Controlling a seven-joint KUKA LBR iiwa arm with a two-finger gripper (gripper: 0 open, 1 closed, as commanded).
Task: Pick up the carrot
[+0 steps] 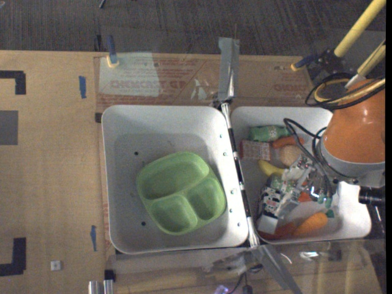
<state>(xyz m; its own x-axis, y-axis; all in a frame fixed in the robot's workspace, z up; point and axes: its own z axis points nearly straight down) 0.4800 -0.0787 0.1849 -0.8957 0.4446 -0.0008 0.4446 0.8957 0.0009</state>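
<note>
I see gripper [301,192] low in right bin [361,228], carrot [311,223] just beside — finger state: cannot tell. Risk — crowded toys, I may snag neighbour instead.

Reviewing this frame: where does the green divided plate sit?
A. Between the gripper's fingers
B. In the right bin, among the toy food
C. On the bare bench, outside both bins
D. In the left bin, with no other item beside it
D: the green divided plate lies flat on the floor of the left bin, while the carrot and other toy food lie in the right bin.
</note>
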